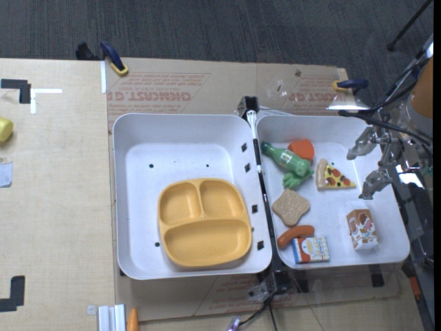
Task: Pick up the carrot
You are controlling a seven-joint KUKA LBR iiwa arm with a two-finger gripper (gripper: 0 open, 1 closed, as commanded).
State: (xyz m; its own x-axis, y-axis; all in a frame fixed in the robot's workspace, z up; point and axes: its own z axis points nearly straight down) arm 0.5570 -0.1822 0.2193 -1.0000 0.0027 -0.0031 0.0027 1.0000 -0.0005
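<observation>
Orange carrot (pixel 301 148): lying at the far end of the right bin (pixel 344 128), tucked just behind the green bottle (pixel 284 158).
Tool (pixel 368 171): hovering over the right bin's right edge, two fingers spread apart, nothing between them.
Carrot against tool: carrot sits well to the tool's left and a little farther back, with the pizza slice (pixel 333 176) lying between them.
Near half of right bin: bread slice (pixel 291 207), sausage (pixel 295 235), small carton (pixel 312 249) and a brown-and-white juice box (pixel 362 229).
Left bin (pixel 131 185): holds a yellow divided plate (pixel 204 221).
Surface (pixel 55 205): pale wood, a yellow object (pixel 5 129) at its left edge.
</observation>
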